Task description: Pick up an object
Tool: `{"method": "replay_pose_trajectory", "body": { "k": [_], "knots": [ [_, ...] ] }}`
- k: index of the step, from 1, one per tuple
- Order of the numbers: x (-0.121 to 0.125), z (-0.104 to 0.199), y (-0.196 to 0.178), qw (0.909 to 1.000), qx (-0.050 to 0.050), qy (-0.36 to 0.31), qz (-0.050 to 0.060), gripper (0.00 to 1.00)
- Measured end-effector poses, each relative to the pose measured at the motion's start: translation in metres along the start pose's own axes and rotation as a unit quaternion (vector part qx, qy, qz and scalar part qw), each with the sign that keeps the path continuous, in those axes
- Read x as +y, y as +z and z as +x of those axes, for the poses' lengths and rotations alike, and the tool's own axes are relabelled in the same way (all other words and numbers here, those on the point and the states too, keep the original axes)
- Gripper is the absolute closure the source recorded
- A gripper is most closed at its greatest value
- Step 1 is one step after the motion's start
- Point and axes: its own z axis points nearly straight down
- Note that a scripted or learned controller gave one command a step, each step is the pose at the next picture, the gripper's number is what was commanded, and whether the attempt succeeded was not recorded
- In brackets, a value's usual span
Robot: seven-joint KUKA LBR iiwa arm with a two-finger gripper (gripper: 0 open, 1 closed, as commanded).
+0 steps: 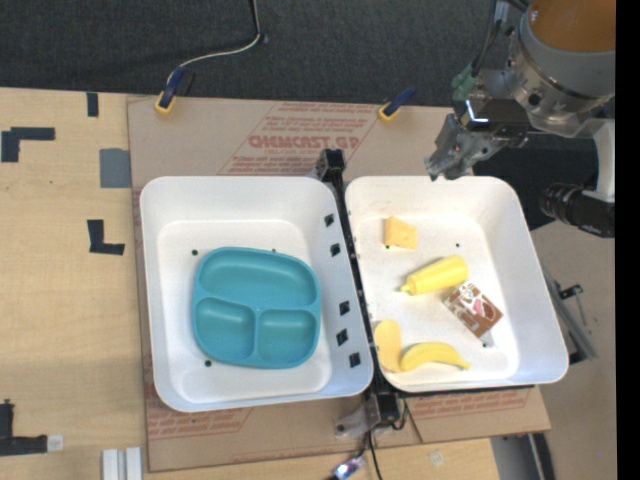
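Yellow mustard bottle [435, 275] lies below your gripper [452, 158], whose grip state you cannot tell, with cheese wedge [400, 234] between and snack packet [473, 311] beyond.

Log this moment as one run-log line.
gripper: above right bin's far rim | held: nothing seen | right bin: cheese wedge, mustard bottle, banana

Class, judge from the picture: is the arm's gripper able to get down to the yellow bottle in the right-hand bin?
Probably yes. The gripper hangs above the bin's far rim, and the yellow bottle lies uncovered, apart from its neighbours.
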Motion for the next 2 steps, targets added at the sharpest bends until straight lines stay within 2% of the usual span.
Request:
{"method": "replay_pose_trajectory", "body": {
  "k": [1,2],
  "knots": [
    [-0.045,0.018,0.18,0.9998,-0.001,0.002,0.018,1.0],
    [0.086,0.067,0.199,1.0,-0.001,-0.001,0.006,1.0]
  ]
}}
